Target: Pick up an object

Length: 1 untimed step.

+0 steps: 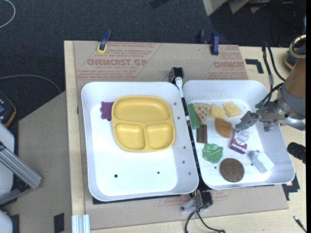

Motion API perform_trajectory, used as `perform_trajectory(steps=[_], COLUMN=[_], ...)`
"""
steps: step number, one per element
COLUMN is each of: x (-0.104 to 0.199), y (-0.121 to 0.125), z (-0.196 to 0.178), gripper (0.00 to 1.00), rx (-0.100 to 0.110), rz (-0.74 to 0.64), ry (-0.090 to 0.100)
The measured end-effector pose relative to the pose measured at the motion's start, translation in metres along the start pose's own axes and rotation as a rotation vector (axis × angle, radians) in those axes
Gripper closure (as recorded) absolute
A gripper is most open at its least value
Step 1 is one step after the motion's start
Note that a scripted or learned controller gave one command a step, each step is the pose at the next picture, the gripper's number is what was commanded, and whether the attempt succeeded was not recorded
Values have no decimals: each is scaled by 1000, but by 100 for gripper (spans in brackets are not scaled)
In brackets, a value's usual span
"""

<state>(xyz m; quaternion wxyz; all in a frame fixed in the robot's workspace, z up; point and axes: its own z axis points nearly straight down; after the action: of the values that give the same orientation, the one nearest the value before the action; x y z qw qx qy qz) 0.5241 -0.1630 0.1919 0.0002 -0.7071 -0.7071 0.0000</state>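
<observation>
A: One gripper (244, 122) hung low in the right-hand white bin (272, 93), its grey tip pointed toward the bin's middle; whether it was parted or closed I could not tell from above, and nothing showed clasped in it.

B: What lay nearest it?

A: A small purple-and-white packet (239, 141) sat just below the tip; an orange-brown wedge of toy bread (223, 127) lay just to its left; two pale yellow cheese-like blocks (225, 110) were up beyond that; none of them looked touched.

B: So which would you have gone for?

A: The packet, I judged, since it was closest; but it lay flat, so the tip would have needed to drop straight over it and straddle its narrow width; the wedge stood taller and seemed the easier bite.

B: And farther out?

A: A crumpled green leafy toy (212, 152), a dark brown round cookie-like disc (232, 170) and a small white-grey bottle (260, 161) sat toward the near rim; a green strip (194, 115) and a brown bar (201, 134) lined the left wall; crowding was the risk, so a clean vertical descent mattered.

B: The other bin?

A: It held a yellow three-compartment plastic plate (143, 122) with a purple scrap (106, 109) at its left edge; well apart from the arm.
</observation>
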Motion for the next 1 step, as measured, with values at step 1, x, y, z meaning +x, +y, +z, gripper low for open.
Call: perform_trajectory(steps=[1], x=[5], y=[8], z=[51], gripper=[0], rx=[7], rz=[-1], ry=[3])
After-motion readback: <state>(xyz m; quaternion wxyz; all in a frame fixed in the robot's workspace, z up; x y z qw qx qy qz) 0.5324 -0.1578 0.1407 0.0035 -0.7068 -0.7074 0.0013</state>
